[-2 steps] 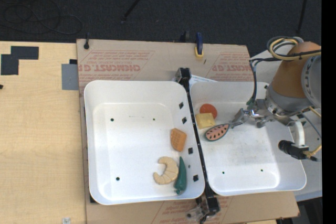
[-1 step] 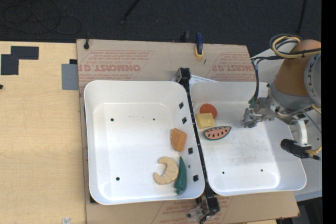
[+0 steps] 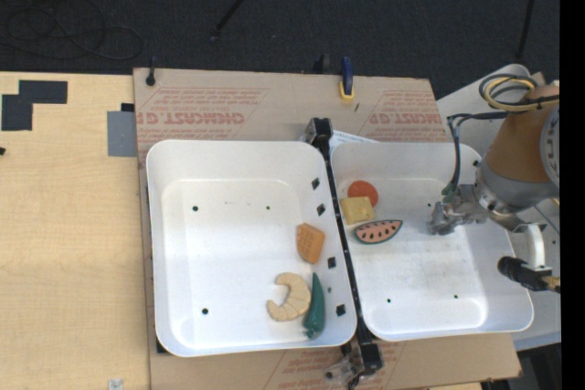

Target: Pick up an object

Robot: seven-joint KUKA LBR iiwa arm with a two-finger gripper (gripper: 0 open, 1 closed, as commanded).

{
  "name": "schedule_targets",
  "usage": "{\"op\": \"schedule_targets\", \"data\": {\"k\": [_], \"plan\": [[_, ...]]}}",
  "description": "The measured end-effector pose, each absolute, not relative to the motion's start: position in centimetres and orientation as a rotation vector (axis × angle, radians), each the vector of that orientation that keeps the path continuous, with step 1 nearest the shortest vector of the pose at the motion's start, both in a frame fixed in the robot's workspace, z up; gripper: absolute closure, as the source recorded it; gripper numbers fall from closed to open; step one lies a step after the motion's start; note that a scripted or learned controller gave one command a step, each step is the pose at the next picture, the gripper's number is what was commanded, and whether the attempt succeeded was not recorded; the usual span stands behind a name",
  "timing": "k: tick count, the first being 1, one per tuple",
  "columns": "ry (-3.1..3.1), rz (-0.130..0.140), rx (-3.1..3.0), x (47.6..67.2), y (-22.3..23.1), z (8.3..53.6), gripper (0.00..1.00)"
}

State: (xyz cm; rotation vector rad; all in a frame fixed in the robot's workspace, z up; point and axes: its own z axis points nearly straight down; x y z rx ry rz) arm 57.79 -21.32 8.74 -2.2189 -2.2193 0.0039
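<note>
Two shallow white plastic bins are sitting side by side on a sheet of brown printed cardboard [image 3: 384, 119], which is lying on the pale wooden worktop [image 3: 69, 233]. The right bin [image 3: 457, 306] is holding three small toy foods clustered near its upper left corner: a round orange-red piece [image 3: 363, 192], a pale yellow block [image 3: 357, 211] touching it just below, and a red watermelon slice with a green rind [image 3: 378, 231] lying just beside the block. The left bin [image 3: 210, 288] is holding an orange-tan wedge [image 3: 310, 243] near its right wall, a beige crescent-shaped pastry [image 3: 291, 298] lower down, and a dark green pod-like piece [image 3: 315, 308] lying against the crescent's right side.

The grey arm with its orange band [image 3: 521, 151] is reaching in from the right, and the small metal gripper [image 3: 445, 219] is hanging over the upper right part of the right bin. How far apart its fingers are standing cannot be told at this size, and nothing is showing between them. The watermelon slice is lying to the left of the gripper, apart from it, with bare white bin floor between the two. The orange-red piece and the yellow block are lying farther left again, near the divider where the two bins are meeting
</note>
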Motion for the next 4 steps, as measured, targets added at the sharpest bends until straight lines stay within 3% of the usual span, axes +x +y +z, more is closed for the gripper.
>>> {"op": "schedule_targets", "data": {"k": [1,2,3,4], "plan": [[-2.221,0.002,-2.218,56.4,-21.2,8.8,1.00],[-2.222,0.001,-2.219,56.8,-21.3,8.8,1.00],[-2.215,0.000,-2.225,49.7,-17.7,8.9,1.00],[-2.223,-0.004,-2.220,48.7,-19.2,8.9,1.00]]}}
